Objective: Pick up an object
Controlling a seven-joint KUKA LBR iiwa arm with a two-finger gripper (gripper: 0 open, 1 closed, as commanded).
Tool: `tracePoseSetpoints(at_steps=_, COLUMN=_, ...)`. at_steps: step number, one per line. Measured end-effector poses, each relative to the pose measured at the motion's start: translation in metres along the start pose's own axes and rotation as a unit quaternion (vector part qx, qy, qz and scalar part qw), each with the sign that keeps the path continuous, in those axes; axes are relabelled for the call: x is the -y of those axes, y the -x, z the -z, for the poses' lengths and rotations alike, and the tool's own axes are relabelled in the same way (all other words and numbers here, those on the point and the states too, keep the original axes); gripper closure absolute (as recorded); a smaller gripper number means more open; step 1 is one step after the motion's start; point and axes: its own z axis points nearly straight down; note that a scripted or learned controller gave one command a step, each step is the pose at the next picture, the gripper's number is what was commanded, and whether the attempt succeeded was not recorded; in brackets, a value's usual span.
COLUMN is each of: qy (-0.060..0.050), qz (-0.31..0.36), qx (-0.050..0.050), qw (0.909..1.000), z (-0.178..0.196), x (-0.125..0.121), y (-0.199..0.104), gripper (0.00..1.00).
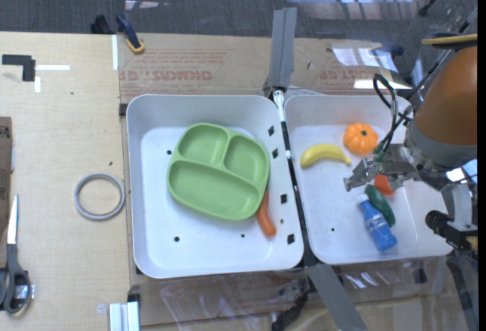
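You're looking at four objects lying in the right bin (334,242): one banana (324,154), one orange pumpkin (360,137), one blue bottle (377,225), one green item (382,203). The gripper (370,174) is hovering among them; you can't tell its jaw state. One green plate (219,170) and one carrot (265,219) are sitting in the left bin (152,238).

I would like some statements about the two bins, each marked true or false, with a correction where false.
1. The green divided plate lies in the left bin. True.
2. The banana lies on the green plate. False: it lies in the right bin, beside the small orange pumpkin.
3. The blue bottle lies in the right bin. True.
4. The carrot is in the right bin. False: it lies in the left bin, at the plate's edge.
5. The gripper is above the left bin. False: it is over the right bin.
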Motion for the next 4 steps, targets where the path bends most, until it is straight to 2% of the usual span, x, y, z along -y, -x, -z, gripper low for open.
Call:
tracePoseSetpoints(at_steps=1, qy=0.001, qz=0.000, qx=-0.001, qw=1.0000, z=-0.100, x=-0.032, y=0.063, gripper=0.00)
tracePoseSetpoints(at_steps=2, qy=0.001, qz=-0.002, qx=0.000, qw=1.0000, z=-0.100, x=0.014, y=0.065, gripper=0.00)
tracePoseSetpoints(at_steps=3, qy=0.001, qz=-0.003, qx=-0.001, qw=1.0000, z=-0.091, x=0.013, y=0.065, gripper=1.00)
tracePoseSetpoints(at_steps=4, qy=0.001, qz=0.000, qx=0.001, qw=1.0000, z=-0.003, x=-0.047, y=0.021, gripper=1.00)
